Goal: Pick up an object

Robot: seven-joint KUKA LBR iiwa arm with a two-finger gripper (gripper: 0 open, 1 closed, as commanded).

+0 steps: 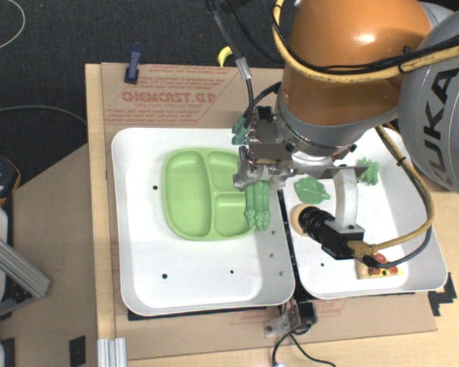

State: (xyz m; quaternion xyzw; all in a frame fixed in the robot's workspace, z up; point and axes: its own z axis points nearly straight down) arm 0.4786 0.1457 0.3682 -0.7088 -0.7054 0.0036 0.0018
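My gripper [257,180] hangs over the right edge of the left bin [199,274], close to the divide between the two bins. A green ridged toy piece [258,206] sits upright between its fingers, and the gripper is shut on it. The piece's lower end reaches down by the right rim of a light green divided plate [191,193] that lies in the left bin. The large orange and grey arm covers the upper part of the right bin [413,277].
Two more green toy pieces lie in the right bin, a leafy one [312,189] near its left side and one [368,172] further right. A cardboard sheet [168,94] with red lettering and a blue clip [133,63] lie behind the bins.
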